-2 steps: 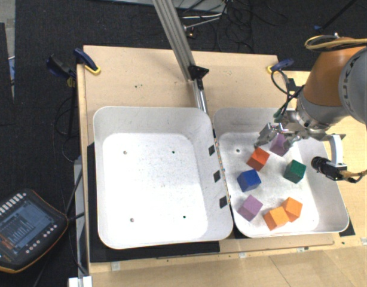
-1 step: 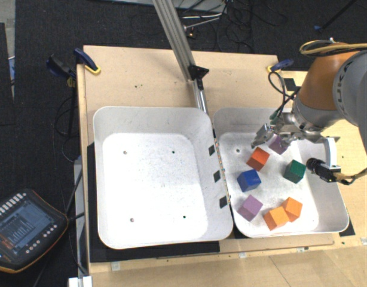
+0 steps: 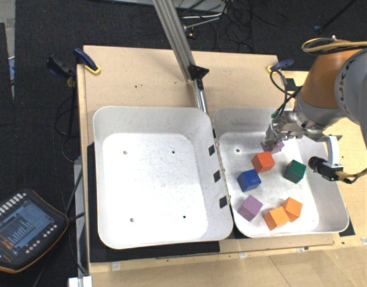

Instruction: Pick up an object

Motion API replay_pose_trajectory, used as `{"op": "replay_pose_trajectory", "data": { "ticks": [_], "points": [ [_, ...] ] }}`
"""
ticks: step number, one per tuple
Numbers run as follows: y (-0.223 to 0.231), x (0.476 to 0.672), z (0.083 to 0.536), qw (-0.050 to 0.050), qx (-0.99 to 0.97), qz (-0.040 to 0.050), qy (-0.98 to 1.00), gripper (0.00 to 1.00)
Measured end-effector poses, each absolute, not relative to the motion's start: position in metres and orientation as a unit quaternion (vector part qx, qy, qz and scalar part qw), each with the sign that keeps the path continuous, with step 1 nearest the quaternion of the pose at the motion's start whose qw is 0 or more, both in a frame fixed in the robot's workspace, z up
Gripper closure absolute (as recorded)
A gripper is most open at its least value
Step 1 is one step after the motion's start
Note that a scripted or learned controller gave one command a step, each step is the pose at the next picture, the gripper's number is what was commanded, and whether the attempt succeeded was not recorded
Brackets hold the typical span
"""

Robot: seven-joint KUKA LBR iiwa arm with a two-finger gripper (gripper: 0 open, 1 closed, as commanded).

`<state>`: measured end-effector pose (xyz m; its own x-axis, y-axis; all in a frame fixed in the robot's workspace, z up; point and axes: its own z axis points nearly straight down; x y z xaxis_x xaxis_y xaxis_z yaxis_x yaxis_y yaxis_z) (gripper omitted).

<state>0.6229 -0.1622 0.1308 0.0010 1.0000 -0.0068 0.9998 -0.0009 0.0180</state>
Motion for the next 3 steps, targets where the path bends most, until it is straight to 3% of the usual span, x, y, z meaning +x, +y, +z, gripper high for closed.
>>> {"op": "replay_pose_trajectory", "data": {
  "ticks": [1, 2, 3],
  "points": [
    [-0.168, 0.615, 0.184, 0.003, 0.708, 0.0014, 0.706, 1.0],
    [-0.168, 0.617, 0.231, 0.003, 0.706, 0.0016, 0.708, 1.0],
    [-0.113, 0.599, 0.241, -0.001, 0.704, 0.0009, 0.71, 1.0]
  ]
}}
